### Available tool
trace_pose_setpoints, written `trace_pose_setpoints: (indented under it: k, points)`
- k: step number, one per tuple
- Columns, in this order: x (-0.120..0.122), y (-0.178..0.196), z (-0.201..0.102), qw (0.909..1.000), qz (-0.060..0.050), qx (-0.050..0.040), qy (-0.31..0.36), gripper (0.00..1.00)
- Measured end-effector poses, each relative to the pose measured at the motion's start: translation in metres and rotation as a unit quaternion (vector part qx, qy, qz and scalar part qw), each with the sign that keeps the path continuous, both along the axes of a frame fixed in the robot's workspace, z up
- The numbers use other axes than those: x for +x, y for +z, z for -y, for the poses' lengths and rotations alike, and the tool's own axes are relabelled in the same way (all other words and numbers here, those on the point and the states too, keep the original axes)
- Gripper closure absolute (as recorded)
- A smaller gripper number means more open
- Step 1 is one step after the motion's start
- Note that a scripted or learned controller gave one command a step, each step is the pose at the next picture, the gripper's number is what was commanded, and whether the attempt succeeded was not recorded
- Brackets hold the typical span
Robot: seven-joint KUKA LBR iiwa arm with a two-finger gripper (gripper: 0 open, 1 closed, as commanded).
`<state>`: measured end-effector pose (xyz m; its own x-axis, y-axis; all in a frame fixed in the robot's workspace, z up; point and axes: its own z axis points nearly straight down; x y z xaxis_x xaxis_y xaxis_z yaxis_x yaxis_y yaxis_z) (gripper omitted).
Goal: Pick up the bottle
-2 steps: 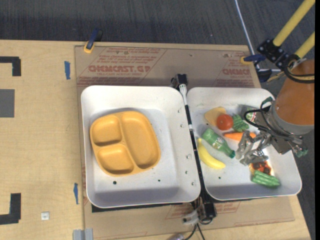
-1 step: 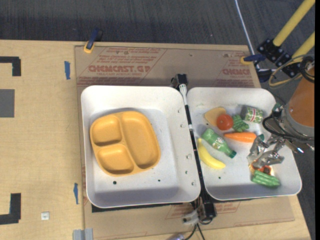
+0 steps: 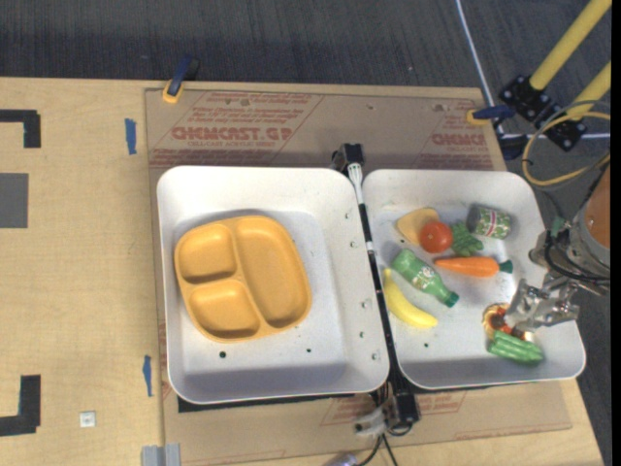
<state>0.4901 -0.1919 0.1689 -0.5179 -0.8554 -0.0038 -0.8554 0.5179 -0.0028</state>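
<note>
One green bottle [image 3: 424, 277] with a white label lies on its side, well to the left of the pincer [image 3: 529, 311], just above a banana [image 3: 408, 304]. I cannot tell the pincer's state; it hangs beside a green vegetable [image 3: 514, 348].

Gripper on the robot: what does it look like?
The gripper is small, shiny silver metal with thin parts, reaching in over the right bin. Dark cables loop behind it toward the wrist. A bit of the arm's orange band peeks in at the right edge.
</note>
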Motion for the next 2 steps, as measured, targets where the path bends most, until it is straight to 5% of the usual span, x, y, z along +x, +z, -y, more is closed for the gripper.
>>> trace_pose_setpoints:
  k: [1, 2]
  points:
    - [-0.006, 0.109, 0.031, 0.9823, 0.000, -0.0010, 0.187, 1.00]
    - [0.008, -0.014, -0.091, 0.9507, -0.001, -0.0002, 0.310, 1.00]
